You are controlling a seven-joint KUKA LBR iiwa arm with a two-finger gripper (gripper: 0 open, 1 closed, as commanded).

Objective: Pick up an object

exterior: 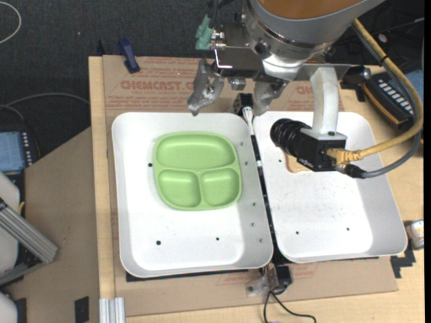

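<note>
A light green divided plate (196, 170) with three compartments lies flat in the left white bin (135, 247), toward its back half. In the right white bin (337, 214) a small tan thing (293, 163) lies near the back left, mostly hidden by robot parts. My gripper (230, 99) hangs above the back edge of the bins, over the seam between them. Its fingers (201, 98) stand apart and open, with nothing between them. It is behind the green plate and apart from it.
Both bins rest on a brown cardboard sheet (155, 79). A blue clamp (128, 55) sits at its back left corner. Cables and an aluminium rail (27, 237) lie off the bench to the left. A dark remote-like device (396, 96) lies at the right.
</note>
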